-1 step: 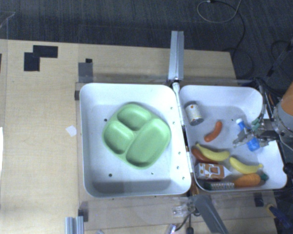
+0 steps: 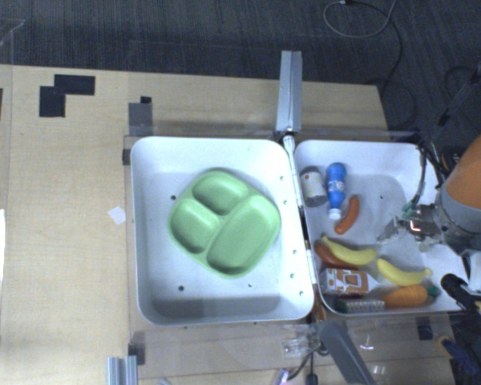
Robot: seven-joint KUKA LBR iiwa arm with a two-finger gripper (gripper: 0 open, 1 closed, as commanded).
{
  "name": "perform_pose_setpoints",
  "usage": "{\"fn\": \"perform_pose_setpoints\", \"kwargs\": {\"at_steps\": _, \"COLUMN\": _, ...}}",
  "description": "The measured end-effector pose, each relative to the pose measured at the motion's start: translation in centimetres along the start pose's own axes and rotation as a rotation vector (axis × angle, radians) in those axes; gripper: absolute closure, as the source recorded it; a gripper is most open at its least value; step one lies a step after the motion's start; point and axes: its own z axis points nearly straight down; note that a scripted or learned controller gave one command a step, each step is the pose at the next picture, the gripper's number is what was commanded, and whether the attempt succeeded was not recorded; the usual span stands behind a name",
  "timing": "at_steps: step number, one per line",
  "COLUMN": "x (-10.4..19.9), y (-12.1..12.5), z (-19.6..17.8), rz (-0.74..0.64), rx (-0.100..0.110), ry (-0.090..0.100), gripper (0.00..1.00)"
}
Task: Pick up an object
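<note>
The right bin (image 2: 385, 163) holds several small items: a grey can (image 2: 310, 184), a blue bottle (image 2: 336, 184), an orange-red sausage (image 2: 347, 215), a yellow banana (image 2: 354, 255), a second banana (image 2: 402, 273), a carrot (image 2: 406, 297) and a small printed box (image 2: 345, 281). My gripper (image 2: 409, 226) hangs low over the right side of this bin, to the right of the sausage and just above the second banana. Nothing can be seen held in it. The orange band of the arm (image 2: 473, 179) is at the right edge.
The left bin (image 2: 148, 239) holds a green divided plate (image 2: 224, 221). A metal post (image 2: 289, 95) stands behind the wall shared by the bins. Cables (image 2: 423, 175) run along the right bin's far right side. Wooden bench surface (image 2: 56, 239) spreads to the left.
</note>
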Motion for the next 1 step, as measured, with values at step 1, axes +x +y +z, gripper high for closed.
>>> {"fn": "perform_pose_setpoints", "kwargs": {"at_steps": 1, "x": 0.10, "y": 0.22, "z": -0.91, "rz": -0.002, "rx": -0.002, "ry": 0.001, "gripper": 1.00}}
